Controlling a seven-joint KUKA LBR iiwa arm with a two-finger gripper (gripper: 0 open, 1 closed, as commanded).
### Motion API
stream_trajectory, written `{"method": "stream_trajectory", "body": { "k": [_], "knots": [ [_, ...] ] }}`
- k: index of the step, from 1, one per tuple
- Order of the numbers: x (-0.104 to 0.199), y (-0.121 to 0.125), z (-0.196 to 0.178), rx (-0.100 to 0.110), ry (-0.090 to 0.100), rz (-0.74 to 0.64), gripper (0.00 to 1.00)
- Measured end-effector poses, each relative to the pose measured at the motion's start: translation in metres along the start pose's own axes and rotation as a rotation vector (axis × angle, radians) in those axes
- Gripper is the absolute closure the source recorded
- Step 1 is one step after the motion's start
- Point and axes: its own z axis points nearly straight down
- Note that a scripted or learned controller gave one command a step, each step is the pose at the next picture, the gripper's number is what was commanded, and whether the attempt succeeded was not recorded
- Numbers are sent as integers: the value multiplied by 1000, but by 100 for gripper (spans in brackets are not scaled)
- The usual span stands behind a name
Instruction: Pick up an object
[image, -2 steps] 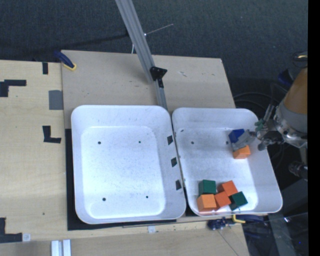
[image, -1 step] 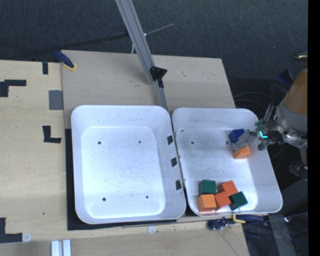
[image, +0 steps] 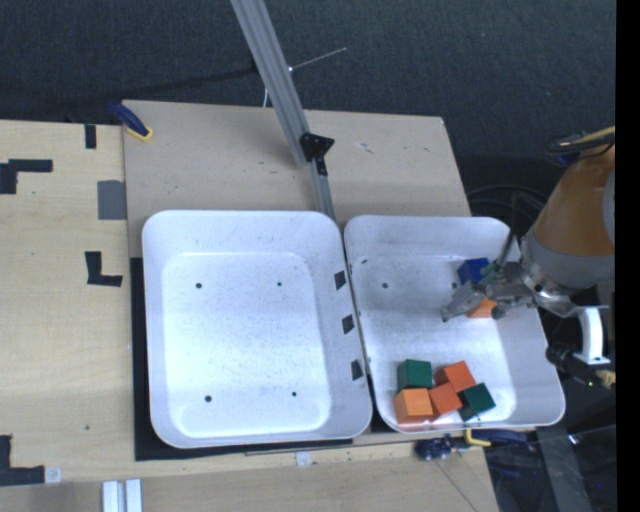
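My gripper (image: 460, 304) reaches into the right bin (image: 400, 240) from the right, low over its middle right part. A small orange block (image: 484, 310) lies right against the gripper's lower side; whether it is gripped cannot be told. A blue block (image: 472, 270) sits just above the gripper. Near the bin's front edge lies a cluster: a green block (image: 414, 374), orange blocks (image: 458, 376) (image: 413, 404) (image: 444, 400) and a dark green block (image: 477, 400).
The left bin (image: 160, 240) stands beside the right one, with black clips along the shared edge. A grey metal pole (image: 285, 90) slants down from the top to the bins' junction. The arm's orange band (image: 585, 205) hangs over the right bin's right rim.
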Motion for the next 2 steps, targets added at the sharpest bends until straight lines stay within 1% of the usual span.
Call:
{"method": "stream_trajectory", "body": {
  "k": [1, 2],
  "knots": [
    [-6, -5, 61, 1, 0, 1, 0],
    [-6, -6, 72, -4, -2, 0, 0]
  ]
}}
